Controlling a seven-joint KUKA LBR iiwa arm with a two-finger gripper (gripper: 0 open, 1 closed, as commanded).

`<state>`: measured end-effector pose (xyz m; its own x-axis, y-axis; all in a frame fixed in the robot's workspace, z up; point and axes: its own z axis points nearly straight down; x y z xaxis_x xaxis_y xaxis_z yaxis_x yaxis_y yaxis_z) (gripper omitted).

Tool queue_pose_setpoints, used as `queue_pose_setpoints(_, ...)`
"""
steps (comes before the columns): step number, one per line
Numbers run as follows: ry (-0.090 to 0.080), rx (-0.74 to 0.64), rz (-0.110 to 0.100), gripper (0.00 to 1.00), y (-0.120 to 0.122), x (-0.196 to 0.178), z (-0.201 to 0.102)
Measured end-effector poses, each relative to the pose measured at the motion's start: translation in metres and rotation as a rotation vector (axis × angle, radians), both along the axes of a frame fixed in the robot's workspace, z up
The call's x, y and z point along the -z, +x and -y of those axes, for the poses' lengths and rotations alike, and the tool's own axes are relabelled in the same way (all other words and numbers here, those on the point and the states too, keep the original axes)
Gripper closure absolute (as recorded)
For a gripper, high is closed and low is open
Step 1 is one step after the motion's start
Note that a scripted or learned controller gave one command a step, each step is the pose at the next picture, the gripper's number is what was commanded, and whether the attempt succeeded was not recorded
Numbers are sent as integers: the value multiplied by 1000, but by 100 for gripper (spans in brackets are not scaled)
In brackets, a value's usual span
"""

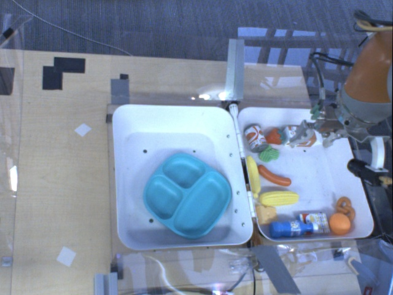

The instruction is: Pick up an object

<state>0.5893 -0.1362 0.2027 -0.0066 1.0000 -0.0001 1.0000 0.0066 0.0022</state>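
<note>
My gripper (305,134) reaches in from the right and hangs low over the back of the right bin (362,192). It sits just right of a red-orange toy (274,136) and a small red and white can (253,137). A green toy (268,155) lies just in front of them. Further forward are a sausage (274,176), a banana (252,176) along the left wall, and a corn cob (279,198). A small orange-tinted piece under the gripper is partly hidden, so I cannot tell what it is.
The left bin (132,165) holds a blue divided plate (187,194). Along the right bin's front wall lie a yellow chunk (266,214), a blue bottle (288,228), a small labelled bottle (313,220), an orange (339,224) and a pretzel (345,206).
</note>
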Motion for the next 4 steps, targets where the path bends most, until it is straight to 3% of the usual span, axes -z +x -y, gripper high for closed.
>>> queue_pose_setpoints(1, -1, 167, 3, 0, -3, -9, 61)
queue_pose_setpoints(2, -1, 155, 3, 0, 11, -61, 39)
queue_pose_setpoints(3, 1, 358, -1, 0, 51, 76, 13)
queue_pose_setpoints(4, 0, 151, 9, 0, -31, 114, -7)
